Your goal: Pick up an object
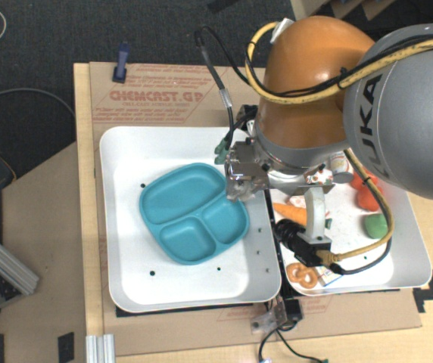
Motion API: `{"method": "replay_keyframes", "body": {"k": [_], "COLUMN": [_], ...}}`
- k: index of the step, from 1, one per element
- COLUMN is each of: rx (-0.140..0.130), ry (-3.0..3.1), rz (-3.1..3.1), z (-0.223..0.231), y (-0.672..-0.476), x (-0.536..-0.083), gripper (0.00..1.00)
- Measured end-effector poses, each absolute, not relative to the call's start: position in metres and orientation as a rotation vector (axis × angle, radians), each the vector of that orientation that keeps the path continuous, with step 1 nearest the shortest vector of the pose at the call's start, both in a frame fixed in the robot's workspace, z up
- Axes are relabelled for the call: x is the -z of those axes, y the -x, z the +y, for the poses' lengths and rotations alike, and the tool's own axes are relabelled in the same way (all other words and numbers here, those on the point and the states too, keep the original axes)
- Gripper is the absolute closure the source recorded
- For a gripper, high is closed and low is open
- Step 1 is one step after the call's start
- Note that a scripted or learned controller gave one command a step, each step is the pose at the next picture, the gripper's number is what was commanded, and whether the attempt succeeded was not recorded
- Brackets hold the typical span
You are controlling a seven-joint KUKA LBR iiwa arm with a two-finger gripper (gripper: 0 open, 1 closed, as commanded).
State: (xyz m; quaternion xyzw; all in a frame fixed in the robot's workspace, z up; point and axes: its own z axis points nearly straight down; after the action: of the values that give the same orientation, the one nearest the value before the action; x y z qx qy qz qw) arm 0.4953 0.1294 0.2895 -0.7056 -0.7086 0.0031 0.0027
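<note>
A teal divided plate (192, 212) lies flat in the left bin (118, 203). The gripper (239, 178) hovers at its right rim; its grip cannot be judged. The plate looks light, stiff, slippery; the rim seems best.

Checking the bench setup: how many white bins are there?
2: the left bin holds a blue divided plate; the right bin, partly hidden under the arm, holds small items.

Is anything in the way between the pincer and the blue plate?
Nothing visible is in the way. The pincer sits right at the top right rim of the blue plate, which lies alone in the left bin.
</note>
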Motion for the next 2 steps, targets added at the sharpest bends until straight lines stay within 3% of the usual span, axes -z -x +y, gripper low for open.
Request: {"method": "replay_keyframes", "body": {"k": [1, 2], "rx": [0.022, -0.004], "ry": [2.226, 2.226], "rz": [-2.227, -2.214], "z": [0.114, 0.073], "y": [-0.480, -0.479], "x": [-0.423, -0.400], "gripper": [1.00, 1.00]}}
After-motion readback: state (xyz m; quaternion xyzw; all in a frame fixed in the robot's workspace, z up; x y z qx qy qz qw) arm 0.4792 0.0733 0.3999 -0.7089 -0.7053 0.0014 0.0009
